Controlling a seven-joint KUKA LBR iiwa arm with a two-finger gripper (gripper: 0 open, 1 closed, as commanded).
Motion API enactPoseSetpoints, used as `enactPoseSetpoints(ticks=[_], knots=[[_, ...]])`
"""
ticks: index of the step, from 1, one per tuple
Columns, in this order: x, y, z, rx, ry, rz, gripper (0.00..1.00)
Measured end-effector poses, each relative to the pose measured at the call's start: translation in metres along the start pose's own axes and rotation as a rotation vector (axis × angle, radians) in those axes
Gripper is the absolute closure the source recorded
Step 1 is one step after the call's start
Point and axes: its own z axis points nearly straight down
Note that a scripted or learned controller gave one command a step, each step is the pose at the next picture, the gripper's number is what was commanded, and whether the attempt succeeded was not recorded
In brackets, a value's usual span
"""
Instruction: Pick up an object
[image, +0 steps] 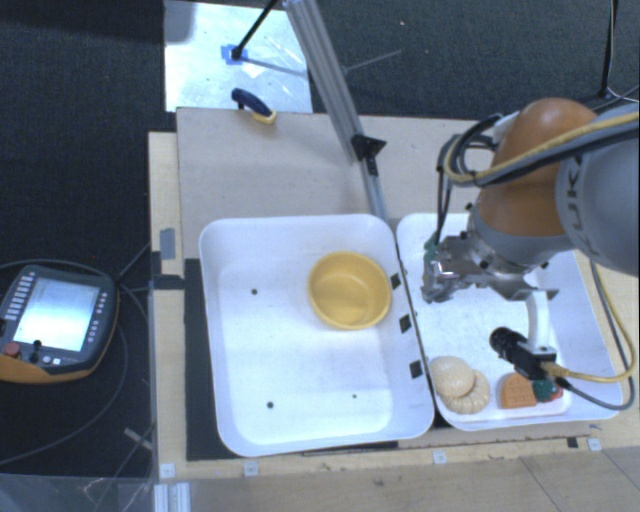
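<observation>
the hand (440, 282) hangs over the right bin (590, 330), its grip hidden from me. nearest, just below it, a ridged cream shell (459, 383) looks light, rigid; pinch across its width. beyond, left, a yellow bowl (348, 290).

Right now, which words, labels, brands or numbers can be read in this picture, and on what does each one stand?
"KU": large dark letters on the grey arm, cut off at the picture's right edge.
Teach pendant: its lit screen and buttons are too small and blurred to read.
Yellow bowl, both white bins, the round beige thing and the orange thing: no text that I can see.
</observation>
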Motion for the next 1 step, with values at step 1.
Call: enactPoseSetpoints(ticks=[1], knots=[[0.0525,0.0146,-0.0033,-0.001,0.000,0.001,1.00]])
